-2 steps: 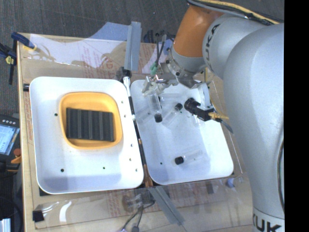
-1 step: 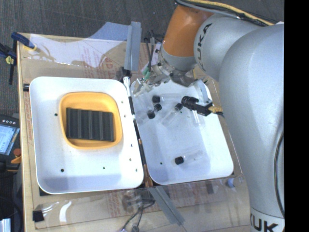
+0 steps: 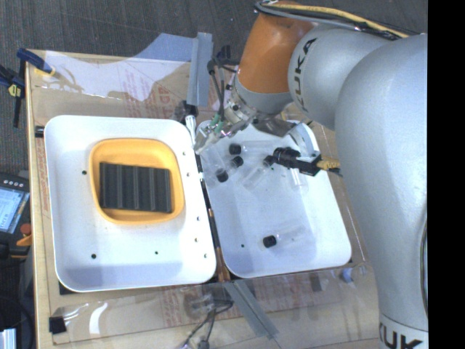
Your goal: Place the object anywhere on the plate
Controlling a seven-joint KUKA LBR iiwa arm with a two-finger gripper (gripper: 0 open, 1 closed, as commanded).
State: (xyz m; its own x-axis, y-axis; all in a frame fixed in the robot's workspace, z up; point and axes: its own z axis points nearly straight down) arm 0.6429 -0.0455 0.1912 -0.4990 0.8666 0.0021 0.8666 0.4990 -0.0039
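At the far left corner of the right bin [image 3: 341, 249], low over its floor: the gripper [image 3: 218, 127], on the grey arm [image 3: 378, 122] reaching in from the right. Open or closed, cannot tell.

Just on the near side of the gripper, on the bin floor: three small black pieces. One [image 3: 234, 150] closest to the gripper, a second [image 3: 237, 161] just beside that one, a third [image 3: 221, 174] a little nearer the camera and close to the bin's left wall. Around them, faint clear bits, too pale to make out.

Well apart from the gripper, toward the near end of the same bin: a fourth piece [image 3: 269, 241].

In the left bin [image 3: 65, 195], across the divide from all four pieces: the yellow plate [image 3: 134, 151], dark and ridged in the middle.
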